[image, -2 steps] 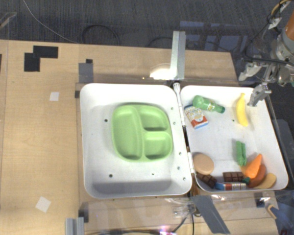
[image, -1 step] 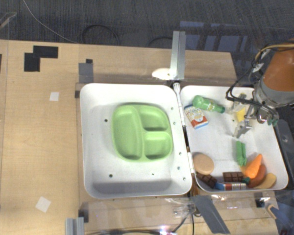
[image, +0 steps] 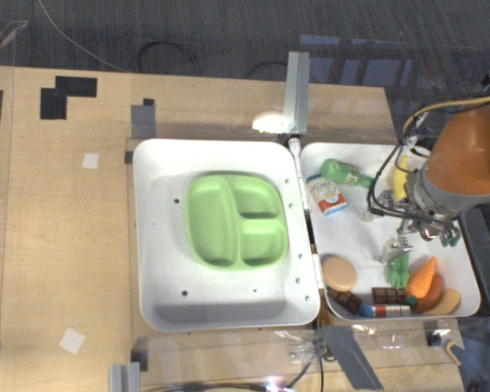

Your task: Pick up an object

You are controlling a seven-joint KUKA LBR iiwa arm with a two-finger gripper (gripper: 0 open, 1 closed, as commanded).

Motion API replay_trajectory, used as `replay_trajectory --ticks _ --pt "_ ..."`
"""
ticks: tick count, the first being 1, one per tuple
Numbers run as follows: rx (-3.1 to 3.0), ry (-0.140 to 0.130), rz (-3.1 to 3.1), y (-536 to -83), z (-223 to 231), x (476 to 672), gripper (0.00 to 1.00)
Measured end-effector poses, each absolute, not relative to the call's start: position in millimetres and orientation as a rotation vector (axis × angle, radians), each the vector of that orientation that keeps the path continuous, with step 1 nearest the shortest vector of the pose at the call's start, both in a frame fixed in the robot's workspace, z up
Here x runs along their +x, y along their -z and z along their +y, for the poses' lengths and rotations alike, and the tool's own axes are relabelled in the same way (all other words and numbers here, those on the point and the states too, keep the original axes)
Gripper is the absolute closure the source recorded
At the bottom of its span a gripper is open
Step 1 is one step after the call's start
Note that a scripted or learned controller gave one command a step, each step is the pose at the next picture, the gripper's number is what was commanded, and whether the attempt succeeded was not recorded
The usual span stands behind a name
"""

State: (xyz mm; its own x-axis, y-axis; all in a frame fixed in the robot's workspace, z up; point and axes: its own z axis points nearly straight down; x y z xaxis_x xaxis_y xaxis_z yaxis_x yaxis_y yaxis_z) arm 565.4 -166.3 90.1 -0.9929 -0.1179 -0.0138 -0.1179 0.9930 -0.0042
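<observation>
Several small items crowd the lower right bin [image: 474, 296]. The tool [image: 402, 243] hangs just above a green toy [image: 398, 269] beside the carrot [image: 423, 278], apparently descending to grasp; whether it is parted cannot be told. Next comes closing on one piece.

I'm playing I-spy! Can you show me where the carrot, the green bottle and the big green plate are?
carrot [image: 424, 277]: camera view, middle of its orange body.
green bottle [image: 340, 172]: camera view, its rounded body.
green plate [image: 211, 219]: camera view, floor of its long left compartment.
</observation>
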Motion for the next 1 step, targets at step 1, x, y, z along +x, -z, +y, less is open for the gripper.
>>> replay_trajectory --ticks 1 --pt "-0.157 0.007 3.121 -91.0 -169.7 506.8 0.00"
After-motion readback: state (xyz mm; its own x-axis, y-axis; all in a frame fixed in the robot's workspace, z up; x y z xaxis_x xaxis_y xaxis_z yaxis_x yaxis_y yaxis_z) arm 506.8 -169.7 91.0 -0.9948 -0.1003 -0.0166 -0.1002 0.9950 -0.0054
